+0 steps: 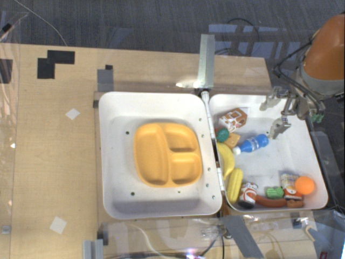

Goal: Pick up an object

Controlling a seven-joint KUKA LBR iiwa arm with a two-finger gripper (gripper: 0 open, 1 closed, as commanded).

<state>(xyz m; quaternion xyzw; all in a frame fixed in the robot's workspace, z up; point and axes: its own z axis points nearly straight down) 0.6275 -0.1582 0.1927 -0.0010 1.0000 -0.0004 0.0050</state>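
- Nearest, along the front wall of the right bin (318,161): a small can (247,193) with a red and white label, a brown sausage-shaped piece (269,201), a green piece (274,191), a small printed packet (289,181) and an orange ball (305,185), all crowded together in the front right corner.
- Beside the divider in the same bin: a corn cob (234,184) lying lengthwise, with a banana (226,158) just behind it and touching it.
- Left bin (116,161): a yellow compartment tray (167,154) lies flat at its centre, well apart from every wall.
- Mid right bin: a blue bottle (253,143) with a white cap lies on its side; a tan piece (233,140) and a green piece (222,135) sit just left of it.
- Farther back: a small carton (233,118) with a red and white print, tilted, near the rear left corner.
- Gripper (291,112): hangs over the rear right of the right bin, just right of the blue bottle and apart from it. Nothing is seen between the jaws; whether they stand wide or narrow cannot be told.
- Farthest: wooden desk (54,144) with black tape marks at its rear left.
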